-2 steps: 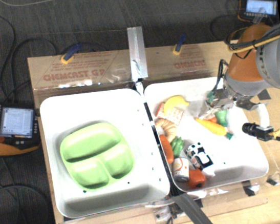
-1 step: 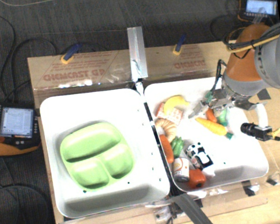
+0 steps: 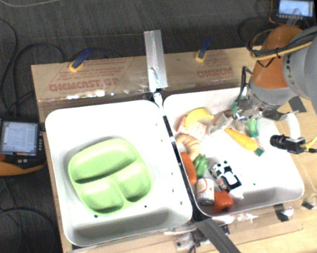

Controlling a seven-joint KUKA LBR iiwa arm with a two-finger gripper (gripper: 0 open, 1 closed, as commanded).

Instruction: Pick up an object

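- The gripper (image 3: 244,114) is hanging low over the far part of the right bin (image 3: 284,184), under the arm (image 3: 291,69) with its orange band; how far its fingers are apart cannot be told, and nothing is visibly held between them.
- Just below it, a yellow corn-like toy (image 3: 242,138) is lying at a slant, near enough that touching cannot be ruled out.
- To the gripper's left, a yellow banana-like piece (image 3: 197,117) and a pinkish toy (image 3: 188,139) are crowding the bin's inner wall.
- Farther down and left, a carrot (image 3: 188,168), a green leafy piece (image 3: 200,164), a black-and-white toy (image 3: 226,176), a small can (image 3: 204,191) and a red piece (image 3: 222,202) are sitting packed together.
- Bare bin floor is showing below and right of the gripper, toward the near right corner.
- Well to the left, the left bin (image 3: 78,222) is holding a green divided tray (image 3: 109,173).
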